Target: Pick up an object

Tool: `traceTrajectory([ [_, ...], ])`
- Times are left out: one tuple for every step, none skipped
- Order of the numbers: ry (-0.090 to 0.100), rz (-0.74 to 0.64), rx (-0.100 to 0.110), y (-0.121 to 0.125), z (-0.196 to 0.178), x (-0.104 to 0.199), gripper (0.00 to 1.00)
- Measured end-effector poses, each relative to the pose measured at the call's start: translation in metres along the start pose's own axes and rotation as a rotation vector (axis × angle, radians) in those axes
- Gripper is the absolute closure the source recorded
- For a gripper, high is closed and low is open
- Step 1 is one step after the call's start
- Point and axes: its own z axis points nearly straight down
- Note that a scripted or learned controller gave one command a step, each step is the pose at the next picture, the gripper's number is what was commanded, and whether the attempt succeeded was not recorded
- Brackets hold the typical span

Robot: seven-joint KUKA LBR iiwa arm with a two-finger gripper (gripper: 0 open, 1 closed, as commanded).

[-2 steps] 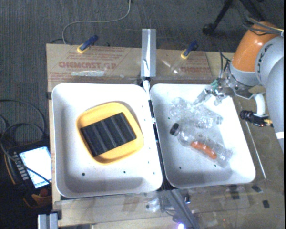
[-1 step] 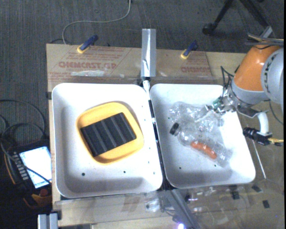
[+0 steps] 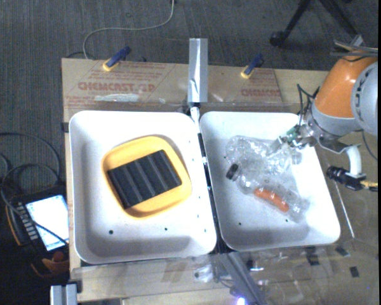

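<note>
At the far left, off the bench, a small lit screen with a black frame [image 3: 43, 218] lies on the dark floor among black cables. The left shallow white bin [image 3: 89, 234] holds a rounded yellow plastic tray with a ribbed black insert [image 3: 146, 176], lying flat and turned at a slight angle near the bin's middle. Behind both bins a brown cardboard sheet with red lettering [image 3: 114, 88] covers the bench, pinned by two blue-and-yellow clamps, one toward the left [image 3: 116, 58] and one toward the right [image 3: 252, 65], with an upright grey metal post [image 3: 197, 68] standing between them above the seam where the bins meet. The right shallow white bin [image 3: 317, 227] holds a crumpled clear plastic bag with an orange item and a small black piece inside [image 3: 267, 173], spread from the bin's upper middle down toward its lower right. The two-finger gripper [image 3: 296, 136] sits at the bag's upper right edge, seemingly touching the plastic, though its fingers are too small and cluttered to make out, so I cannot tell how far apart they stand or whether they hold anything. The grey arm with its orange band [image 3: 346, 94] reaches in above the bin's right rim.
</note>
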Motion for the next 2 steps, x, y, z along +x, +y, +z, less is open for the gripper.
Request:
traceTrajectory([
  [0.001,0.000,-0.002,0.001,-0.009,0.001,1.00],
  [0.004,-0.002,0.020,0.055,-0.085,0.052,1.00],
])
